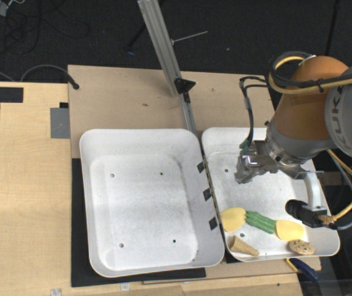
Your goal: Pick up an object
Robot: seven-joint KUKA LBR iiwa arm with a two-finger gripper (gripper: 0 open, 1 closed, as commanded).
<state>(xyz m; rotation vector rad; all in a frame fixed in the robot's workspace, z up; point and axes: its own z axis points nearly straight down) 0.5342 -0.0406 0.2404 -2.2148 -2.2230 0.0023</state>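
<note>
My gripper (245,172) hangs over the middle of the right bin (225,142), pointing down, with nothing seen between it and the bin floor. Along the bin's near side lie a yellow lumpy piece (233,219), a green ridged piece (261,222) and a second yellow piece (290,229), end to end in a row. In front of them sit a tan cone (244,246) and a brown speckled biscuit-like disc (301,246). All of these lie below and to the right of the gripper, apart from it.
The left bin (140,199) lies beside the right one, the two meeting at a divider with black clips (207,193). A slanted metal rail (163,48) rises behind the bins. The arm's bulk (311,110) covers the right bin's far right corner.
</note>
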